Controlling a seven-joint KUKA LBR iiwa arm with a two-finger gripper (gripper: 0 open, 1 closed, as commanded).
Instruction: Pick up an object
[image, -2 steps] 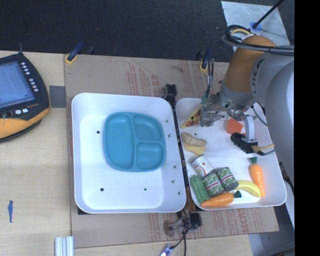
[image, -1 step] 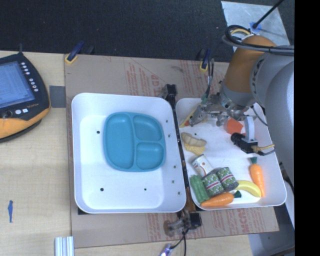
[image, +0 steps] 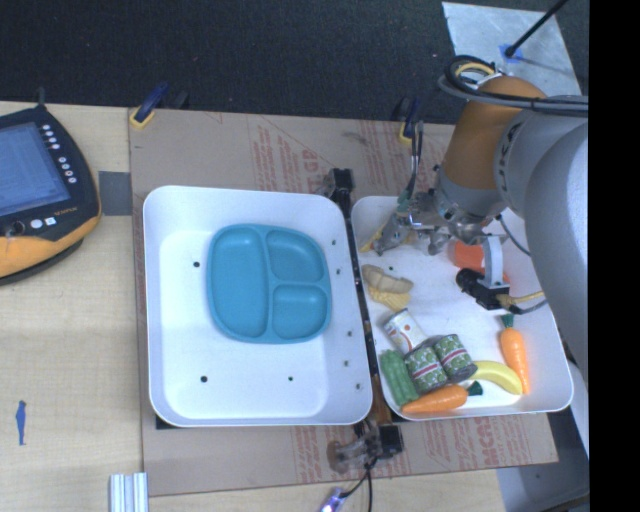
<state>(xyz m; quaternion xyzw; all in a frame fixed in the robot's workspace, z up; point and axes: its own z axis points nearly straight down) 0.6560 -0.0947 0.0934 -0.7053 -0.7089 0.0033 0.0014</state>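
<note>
Hovering low over the right bin's (image: 552, 405) far end, the gripper (image: 418, 232) grips nothing, fingers spread apart; toy foods, including a carrot (image: 513, 355), lie nearer; left bin (image: 165, 330) holds a blue plate (image: 268, 282).

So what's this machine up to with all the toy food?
A grey and orange robot arm is reaching into the right bin, its gripper hanging low over the far end. Nothing shows between its fingers. The toy food lies loose there: two carrots, a banana and a few small packets. The left bin holds a blue divided plate.
</note>
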